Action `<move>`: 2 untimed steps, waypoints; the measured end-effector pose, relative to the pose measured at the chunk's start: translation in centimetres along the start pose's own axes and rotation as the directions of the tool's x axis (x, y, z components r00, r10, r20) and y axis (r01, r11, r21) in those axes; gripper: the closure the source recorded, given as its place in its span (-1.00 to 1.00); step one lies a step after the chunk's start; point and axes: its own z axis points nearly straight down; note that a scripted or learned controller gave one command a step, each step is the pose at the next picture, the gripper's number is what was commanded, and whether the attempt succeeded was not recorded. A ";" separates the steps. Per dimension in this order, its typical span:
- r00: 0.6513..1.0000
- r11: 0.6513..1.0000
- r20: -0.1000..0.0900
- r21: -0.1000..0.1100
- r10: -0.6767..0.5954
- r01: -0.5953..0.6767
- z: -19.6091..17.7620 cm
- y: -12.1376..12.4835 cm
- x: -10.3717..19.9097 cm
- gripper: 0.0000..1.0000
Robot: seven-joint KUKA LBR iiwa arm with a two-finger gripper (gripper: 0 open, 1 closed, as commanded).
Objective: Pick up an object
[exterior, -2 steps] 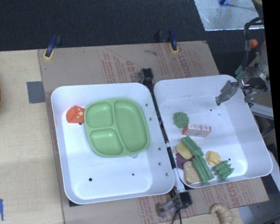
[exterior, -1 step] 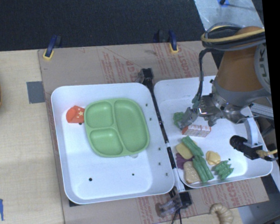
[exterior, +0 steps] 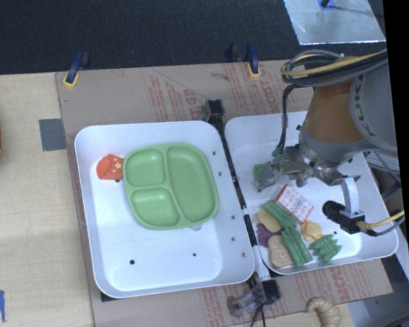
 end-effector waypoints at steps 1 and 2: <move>1.000 1.000 -0.002 -0.003 -0.002 0.002 2.1 5.6 -0.6 -1.00; 1.000 1.000 -0.003 -0.007 -0.003 0.003 -8.5 6.6 2.7 -1.00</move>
